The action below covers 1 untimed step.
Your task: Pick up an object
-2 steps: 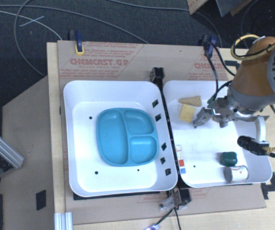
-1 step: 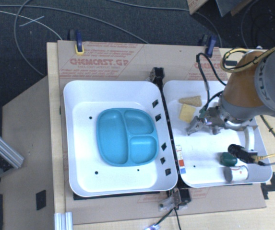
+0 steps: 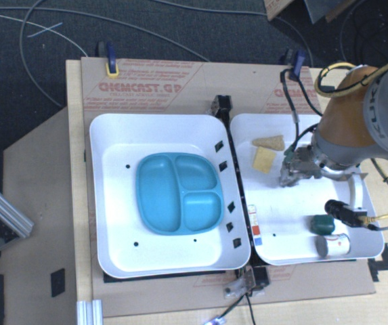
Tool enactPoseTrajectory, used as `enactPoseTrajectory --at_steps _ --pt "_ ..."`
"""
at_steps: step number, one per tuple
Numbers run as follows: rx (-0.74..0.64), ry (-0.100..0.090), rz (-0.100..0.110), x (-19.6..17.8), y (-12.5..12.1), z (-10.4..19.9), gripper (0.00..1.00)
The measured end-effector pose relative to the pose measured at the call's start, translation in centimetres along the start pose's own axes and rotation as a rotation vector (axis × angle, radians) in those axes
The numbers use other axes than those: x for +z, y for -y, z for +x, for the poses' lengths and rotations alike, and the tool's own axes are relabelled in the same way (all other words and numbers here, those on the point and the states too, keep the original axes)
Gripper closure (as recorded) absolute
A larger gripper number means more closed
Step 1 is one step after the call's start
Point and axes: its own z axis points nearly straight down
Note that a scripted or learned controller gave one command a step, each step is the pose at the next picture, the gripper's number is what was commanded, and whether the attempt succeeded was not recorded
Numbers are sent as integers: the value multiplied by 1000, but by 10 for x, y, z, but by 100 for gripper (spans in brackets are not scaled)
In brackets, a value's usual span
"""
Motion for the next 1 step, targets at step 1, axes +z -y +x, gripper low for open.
enactPoseTrajectory --at_steps 1 --pt "-1 2 -4 -56 9 2 100"
